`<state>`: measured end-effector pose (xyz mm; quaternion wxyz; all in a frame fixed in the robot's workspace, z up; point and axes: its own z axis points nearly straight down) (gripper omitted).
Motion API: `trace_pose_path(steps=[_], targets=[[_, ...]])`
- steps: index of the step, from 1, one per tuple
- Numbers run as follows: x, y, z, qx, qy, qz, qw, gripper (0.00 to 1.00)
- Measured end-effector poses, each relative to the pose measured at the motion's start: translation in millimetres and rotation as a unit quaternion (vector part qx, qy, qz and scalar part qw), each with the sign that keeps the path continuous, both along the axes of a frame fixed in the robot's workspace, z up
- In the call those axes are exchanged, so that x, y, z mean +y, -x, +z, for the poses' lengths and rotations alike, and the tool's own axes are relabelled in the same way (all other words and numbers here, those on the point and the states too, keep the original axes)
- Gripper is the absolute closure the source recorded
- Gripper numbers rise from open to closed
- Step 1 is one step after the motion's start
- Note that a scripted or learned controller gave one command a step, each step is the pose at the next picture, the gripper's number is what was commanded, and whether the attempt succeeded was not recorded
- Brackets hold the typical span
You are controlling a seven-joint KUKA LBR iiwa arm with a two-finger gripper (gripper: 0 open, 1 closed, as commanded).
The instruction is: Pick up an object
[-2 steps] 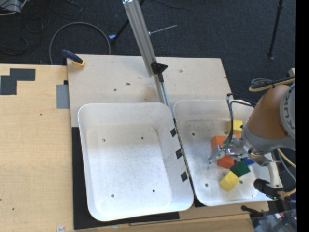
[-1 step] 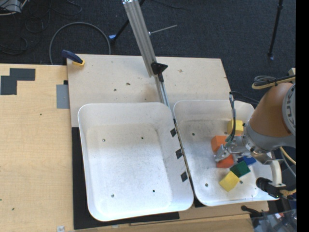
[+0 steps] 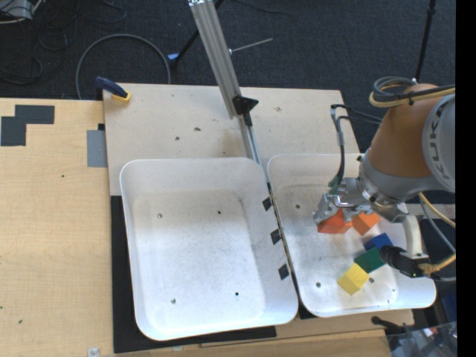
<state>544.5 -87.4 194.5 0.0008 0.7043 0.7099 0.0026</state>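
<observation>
My gripper (image 3: 332, 208) hangs low in the right bin (image 3: 312, 175), near its middle. A red-orange block (image 3: 334, 224) lies directly under its tip, touching or nearly touching it. Just to the right lies a second orange block (image 3: 366, 222), partly covered by the wrist. Nearer the front right of the same bin are a blue block (image 3: 379, 242), a green block (image 3: 369, 259) and a yellow block (image 3: 354, 279), close together.
The left bin (image 3: 149, 177) adjoins the right one along a shared rim with black clips (image 3: 274, 235). A slanted aluminium rail (image 3: 219, 58) rises behind the bins. The arm's orange band and cables (image 3: 405, 136) overhang the right bin's right side.
</observation>
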Motion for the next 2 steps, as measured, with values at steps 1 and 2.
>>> trace_pose_path(steps=[1,2], targets=[[78,-18,-5,0.004,-0.0007,0.000,1.0000,1.00],[154,21,-5,0.006,-0.0004,0.000,1.0000,1.00]])
